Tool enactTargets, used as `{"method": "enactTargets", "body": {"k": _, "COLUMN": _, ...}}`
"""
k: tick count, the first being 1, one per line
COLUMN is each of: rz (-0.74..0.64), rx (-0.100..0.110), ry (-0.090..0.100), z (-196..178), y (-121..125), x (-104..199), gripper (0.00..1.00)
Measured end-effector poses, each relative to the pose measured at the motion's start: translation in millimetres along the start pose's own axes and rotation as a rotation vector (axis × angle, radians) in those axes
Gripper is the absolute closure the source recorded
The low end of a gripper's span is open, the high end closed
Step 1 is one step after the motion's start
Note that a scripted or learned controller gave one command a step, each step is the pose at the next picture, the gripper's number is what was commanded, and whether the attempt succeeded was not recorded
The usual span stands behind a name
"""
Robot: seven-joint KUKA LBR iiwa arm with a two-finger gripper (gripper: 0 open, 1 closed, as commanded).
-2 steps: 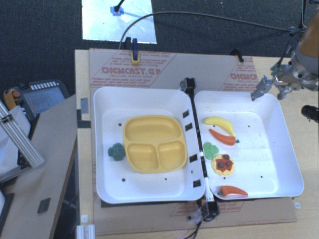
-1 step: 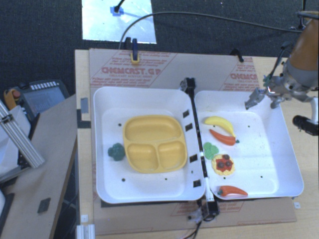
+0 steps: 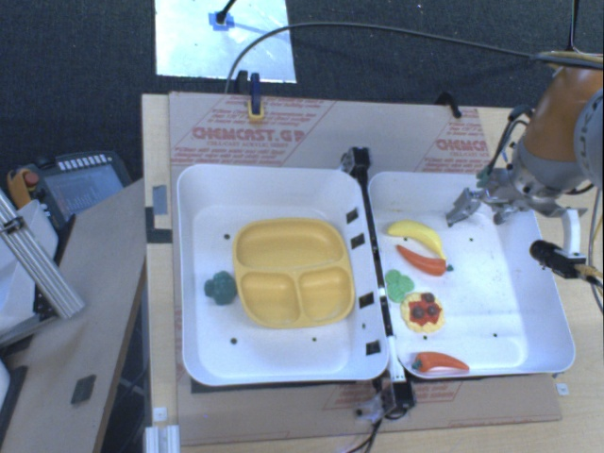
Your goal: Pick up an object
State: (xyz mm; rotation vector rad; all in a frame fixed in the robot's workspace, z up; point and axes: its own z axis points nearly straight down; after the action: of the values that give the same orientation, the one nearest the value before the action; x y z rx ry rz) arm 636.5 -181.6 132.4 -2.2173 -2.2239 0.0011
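1. Nearest the bottom edge of the frame, an orange carrot lies in the lower part of the right bin.
2. Just above it sit a small pizza slice with dark toppings and a green leafy piece, close together.
3. Further up, a red chili lies just beside a yellow banana.
4. In the left bin, a yellow divided plate takes the centre, with a green broccoli at its left edge.
5. At upper right, the claw hangs over the right bin's top part, apart from the banana; its fingers look spread, pinching nothing.
6. Farthest back, the worktop carries a yellow clamp.
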Motion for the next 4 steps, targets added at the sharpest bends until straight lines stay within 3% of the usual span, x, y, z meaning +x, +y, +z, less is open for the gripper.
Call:
{"method": "enactTargets", "body": {"k": 1, "rz": -0.001, "rx": 0.000, "ry": 0.000, "z": 50, "y": 0, "x": 1, "gripper": 0.00}}
{"method": "enactTargets", "body": {"k": 2, "rz": -0.002, "rx": -0.007, "ry": -0.002, "z": 36, "y": 2, "x": 0, "gripper": 1.00}}
{"method": "enactTargets", "body": {"k": 4, "rz": -0.002, "rx": -0.009, "ry": -0.002, "z": -88, "y": -2, "x": 8, "gripper": 1.00}}
